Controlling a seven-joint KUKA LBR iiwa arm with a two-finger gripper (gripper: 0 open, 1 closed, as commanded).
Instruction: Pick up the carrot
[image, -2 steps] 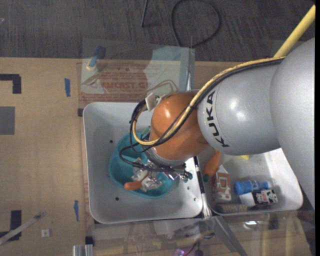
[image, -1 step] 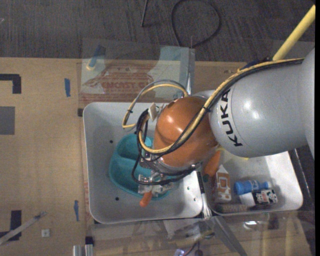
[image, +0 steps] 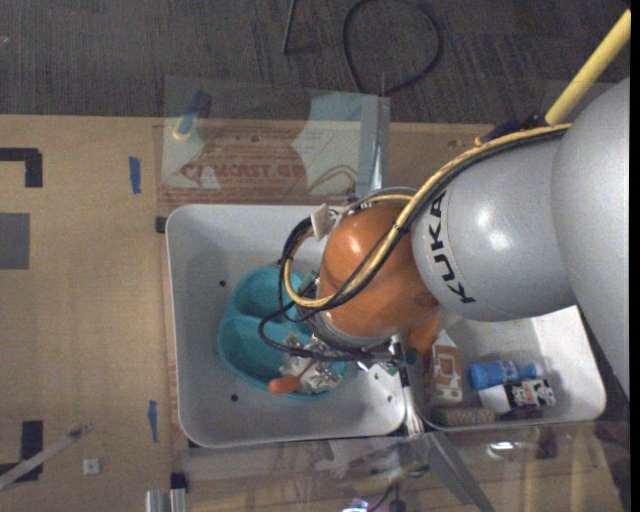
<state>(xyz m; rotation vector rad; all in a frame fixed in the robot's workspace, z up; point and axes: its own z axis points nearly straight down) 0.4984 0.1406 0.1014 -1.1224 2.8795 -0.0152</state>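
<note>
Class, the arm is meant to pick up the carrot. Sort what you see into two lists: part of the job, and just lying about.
Part of the job:
carrot
gripper

Just lying about:
teal bowl
small carton
blue-capped bottle

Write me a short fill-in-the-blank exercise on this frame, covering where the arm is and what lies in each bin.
1. The hand hangs over the ____ bin in the camera view.
2. The orange carrot lies on a ____ coloured bowl.
3. The small carton and the blue-capped bottle lie in the ____ bin.
4. The band above the arm's wrist is ____.

Missing words: left; teal; right; orange
</note>
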